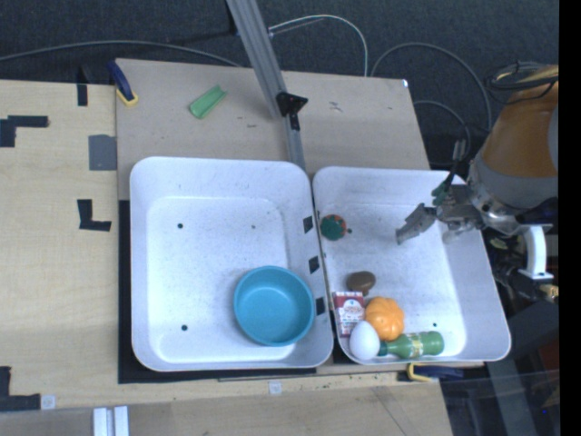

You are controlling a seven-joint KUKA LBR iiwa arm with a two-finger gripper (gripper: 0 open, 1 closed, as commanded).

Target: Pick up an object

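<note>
Two white bins (145,189) sit on the desk (54,171). One blue bowl (272,304). One egg (364,341), one orange (385,316), one green bottle (416,344), one red carton (349,312), one brown lump (360,281), one small green-and-red ball (333,226). One green block (207,102).

I see a blue bowl (273,304) upright in the left bin, near its front right corner | right bin: small green and red ball (333,227) by the left wall | brown lump (360,282) | red carton (349,314) | orange fruit (384,317) | white egg (364,341) | green bottle (417,344) lying flat along the front wall
</note>
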